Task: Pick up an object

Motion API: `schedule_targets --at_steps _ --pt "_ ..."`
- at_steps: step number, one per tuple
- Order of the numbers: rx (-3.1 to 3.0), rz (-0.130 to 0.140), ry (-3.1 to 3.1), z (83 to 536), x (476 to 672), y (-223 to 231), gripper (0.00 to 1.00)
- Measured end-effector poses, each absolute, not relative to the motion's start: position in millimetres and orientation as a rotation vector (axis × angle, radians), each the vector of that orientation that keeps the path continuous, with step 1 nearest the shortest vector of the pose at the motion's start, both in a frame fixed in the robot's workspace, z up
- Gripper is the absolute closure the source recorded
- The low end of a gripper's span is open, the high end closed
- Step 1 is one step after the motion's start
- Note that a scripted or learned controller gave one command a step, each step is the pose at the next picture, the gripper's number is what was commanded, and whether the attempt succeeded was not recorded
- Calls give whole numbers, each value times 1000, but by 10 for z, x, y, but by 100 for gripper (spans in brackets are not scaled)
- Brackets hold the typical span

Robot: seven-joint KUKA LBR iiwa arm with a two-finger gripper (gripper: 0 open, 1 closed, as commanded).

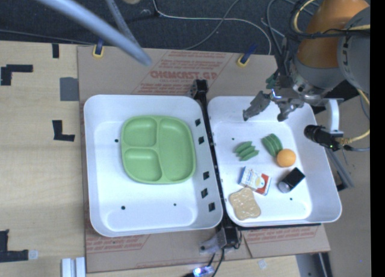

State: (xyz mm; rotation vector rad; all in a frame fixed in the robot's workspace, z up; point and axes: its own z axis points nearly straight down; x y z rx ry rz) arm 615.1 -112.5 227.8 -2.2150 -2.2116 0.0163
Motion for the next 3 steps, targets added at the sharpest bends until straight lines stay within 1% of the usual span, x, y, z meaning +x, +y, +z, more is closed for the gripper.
schedule_targets --at_steps 1,3 --pt "-2219 2 -2222 2366 6174 -1122 0" --pt "-2219 7 -2220 1356 6001 -1176 0"
